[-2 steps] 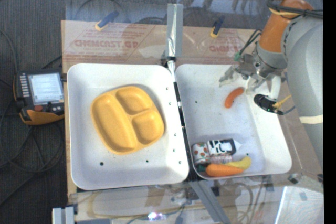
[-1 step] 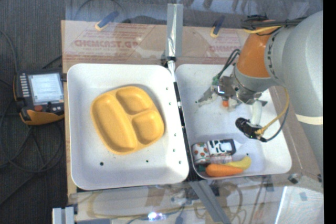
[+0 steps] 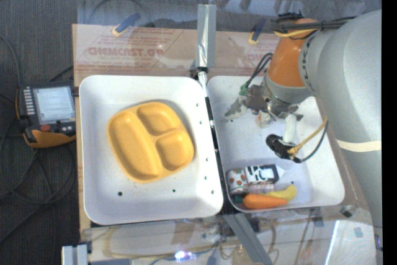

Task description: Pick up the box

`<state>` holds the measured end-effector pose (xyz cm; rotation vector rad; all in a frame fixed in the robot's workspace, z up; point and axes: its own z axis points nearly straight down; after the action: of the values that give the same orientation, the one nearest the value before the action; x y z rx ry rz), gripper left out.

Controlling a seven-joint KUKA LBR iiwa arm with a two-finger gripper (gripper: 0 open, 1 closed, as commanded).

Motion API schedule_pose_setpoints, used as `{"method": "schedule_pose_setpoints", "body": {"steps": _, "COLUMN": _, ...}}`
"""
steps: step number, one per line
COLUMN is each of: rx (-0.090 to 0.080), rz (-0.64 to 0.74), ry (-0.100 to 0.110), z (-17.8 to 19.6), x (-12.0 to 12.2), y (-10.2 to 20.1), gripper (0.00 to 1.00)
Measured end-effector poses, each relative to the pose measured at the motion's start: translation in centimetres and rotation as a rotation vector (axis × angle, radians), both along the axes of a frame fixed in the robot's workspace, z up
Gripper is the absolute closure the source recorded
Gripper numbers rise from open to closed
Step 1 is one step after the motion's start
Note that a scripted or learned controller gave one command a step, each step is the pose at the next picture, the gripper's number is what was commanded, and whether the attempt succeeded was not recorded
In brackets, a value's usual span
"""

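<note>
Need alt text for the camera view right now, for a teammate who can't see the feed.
The grey arm's gripper hangs over the upper part of the right bin, apart from the small patterned box lying at that bin's near edge beside a carrot and a banana. The left bin holds a yellow divided tray.

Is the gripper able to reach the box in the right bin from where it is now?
Probably yes. The box lies uncovered near the front wall of the right bin, with the carrot and banana beside it, not on it. The gripper is above the same bin, and nothing stands between them.
</note>
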<state>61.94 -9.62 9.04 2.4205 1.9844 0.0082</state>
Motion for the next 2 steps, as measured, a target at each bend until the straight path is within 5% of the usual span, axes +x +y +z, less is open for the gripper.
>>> {"method": "schedule_pose_setpoints", "body": {"steps": 1, "rx": 0.023, "rz": -0.093, "ry": 0.024, "z": 0.0, "x": 5.1, "y": -7.2, "gripper": 0.0}}
{"method": "schedule_pose_setpoints", "body": {"steps": 2, "rx": 0.003, "rz": -0.001, "ry": 0.004, "z": 0.0, "x": 0.7, "y": -4.5, "gripper": 0.0}}
